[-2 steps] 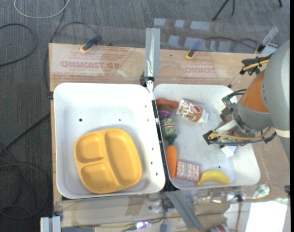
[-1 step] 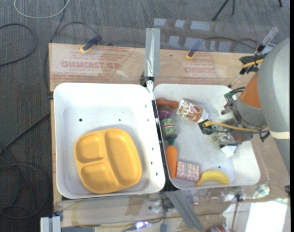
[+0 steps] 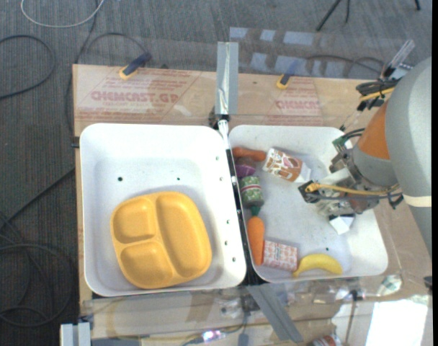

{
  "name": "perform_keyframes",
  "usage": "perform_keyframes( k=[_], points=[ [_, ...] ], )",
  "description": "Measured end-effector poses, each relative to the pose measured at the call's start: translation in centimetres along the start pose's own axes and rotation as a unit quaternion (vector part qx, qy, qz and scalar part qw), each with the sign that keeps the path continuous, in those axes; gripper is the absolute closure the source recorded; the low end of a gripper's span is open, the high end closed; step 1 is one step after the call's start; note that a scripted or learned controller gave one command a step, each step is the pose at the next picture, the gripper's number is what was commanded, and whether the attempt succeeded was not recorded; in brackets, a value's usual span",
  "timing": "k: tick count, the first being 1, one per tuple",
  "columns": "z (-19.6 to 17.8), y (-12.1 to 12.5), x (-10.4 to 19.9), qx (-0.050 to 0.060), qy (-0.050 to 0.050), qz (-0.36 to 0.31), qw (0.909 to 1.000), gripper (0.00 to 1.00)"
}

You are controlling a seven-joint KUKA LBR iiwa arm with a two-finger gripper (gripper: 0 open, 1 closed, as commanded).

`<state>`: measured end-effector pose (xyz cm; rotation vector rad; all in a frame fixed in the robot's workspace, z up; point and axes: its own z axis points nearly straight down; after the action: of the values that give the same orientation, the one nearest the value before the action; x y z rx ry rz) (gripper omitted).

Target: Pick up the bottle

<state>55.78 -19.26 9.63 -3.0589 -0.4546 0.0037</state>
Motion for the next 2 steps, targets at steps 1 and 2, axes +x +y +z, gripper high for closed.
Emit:
perform_keyframes(
  k=[1,2],
  points=[
    [0.4,0.4,1.3,0.003,0.003,0.031,0.9995,1.00],
    [0.6,0.9,5.1,-0.007,0.002,0.014,0.9999,1.00]
  ],
)
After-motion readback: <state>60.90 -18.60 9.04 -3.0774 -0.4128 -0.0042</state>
